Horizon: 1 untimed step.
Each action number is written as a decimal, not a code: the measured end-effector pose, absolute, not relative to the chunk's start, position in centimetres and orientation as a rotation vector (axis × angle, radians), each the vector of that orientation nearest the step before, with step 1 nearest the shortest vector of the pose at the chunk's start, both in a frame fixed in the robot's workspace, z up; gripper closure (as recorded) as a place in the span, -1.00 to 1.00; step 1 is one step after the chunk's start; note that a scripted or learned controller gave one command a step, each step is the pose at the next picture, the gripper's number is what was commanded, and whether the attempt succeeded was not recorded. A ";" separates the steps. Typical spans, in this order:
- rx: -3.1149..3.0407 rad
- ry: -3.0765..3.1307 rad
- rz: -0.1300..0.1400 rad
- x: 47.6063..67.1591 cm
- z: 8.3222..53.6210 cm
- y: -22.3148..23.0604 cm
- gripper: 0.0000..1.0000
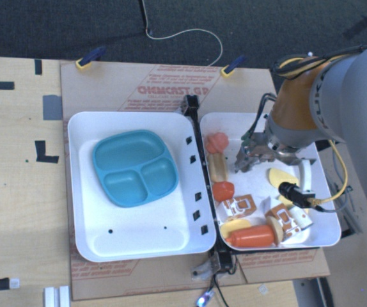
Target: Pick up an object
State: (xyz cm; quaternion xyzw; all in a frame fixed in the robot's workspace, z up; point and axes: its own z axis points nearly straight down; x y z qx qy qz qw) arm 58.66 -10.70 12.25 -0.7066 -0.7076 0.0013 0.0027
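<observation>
Arm in from right, fingers (pixel 246 160) pointing down-left.

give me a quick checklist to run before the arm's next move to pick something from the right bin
1. Claw is over the right bin: ok.
2. A target lies close by: ok, the tan stick-shaped piece and the pink round piece sit just to the claw's left.
3. Claw holds nothing yet: cannot tell, the wrist hides the tips.
4. Target stands apart from its neighbours: not ok, the stick touches the pink piece and the red round piece.
5. Drop spot is ready: ok, the blue divided tray lies flat in the left bin.
</observation>
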 end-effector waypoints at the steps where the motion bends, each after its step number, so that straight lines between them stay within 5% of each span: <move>1: -2.205 -2.235 -0.010 56.2 18.8 0.9 1.00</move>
